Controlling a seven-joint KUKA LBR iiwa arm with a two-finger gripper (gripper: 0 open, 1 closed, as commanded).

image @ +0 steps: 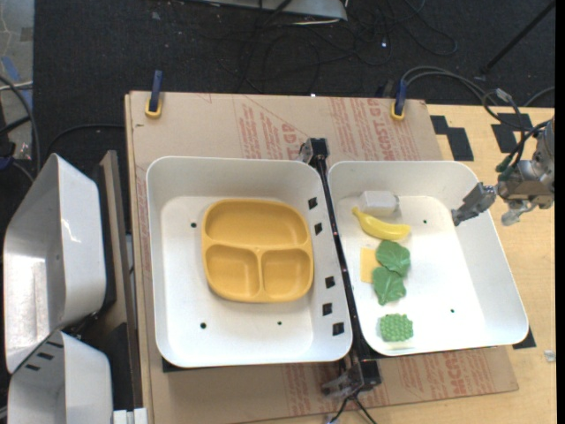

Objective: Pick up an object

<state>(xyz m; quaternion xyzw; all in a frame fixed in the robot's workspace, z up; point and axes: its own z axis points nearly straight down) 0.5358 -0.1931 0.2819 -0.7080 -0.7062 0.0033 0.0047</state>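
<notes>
Your gripper (488, 203) hangs at the right bin's (477, 321) right rim; I cannot tell its finger state. The banana (381, 226), grey block (379, 201) and green leaves (391, 270) crowd together, so a descent could catch two.

a: the divided tray (259, 248) is yellow, and both bins (177, 263) are white.
b: the banana (382, 226) is yellow, the leaf pieces (391, 270) are green, the small block (379, 201) is grey.
</notes>
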